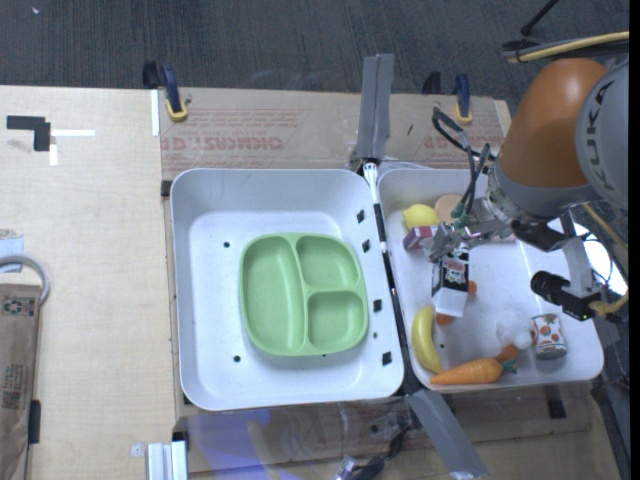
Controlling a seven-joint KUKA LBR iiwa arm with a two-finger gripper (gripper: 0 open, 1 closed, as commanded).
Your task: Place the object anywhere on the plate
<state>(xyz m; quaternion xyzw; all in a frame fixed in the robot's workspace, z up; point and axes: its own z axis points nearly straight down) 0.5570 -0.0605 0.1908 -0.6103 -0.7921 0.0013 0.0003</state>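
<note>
The green divided plate (pixel 303 293) lies in the middle of the left bin (pixel 200 268). My gripper (pixel 453 245) is over the upper part of the right bin (pixel 590 363), apart from the plate. A small black-and-white carton (pixel 453 283) stands upright directly under the gripper, its dark top caught between the fingers. The gripper is shut on it. A small red and grey item (pixel 420 236) lies just left of the gripper.
The right bin also holds a lemon (pixel 421 215), a banana (pixel 425 340), a carrot (pixel 468 371) and a small can (pixel 548 335). The raised divider (pixel 385 268) runs between the two bins. A black bracket (pixel 565 296) juts in at the right.
</note>
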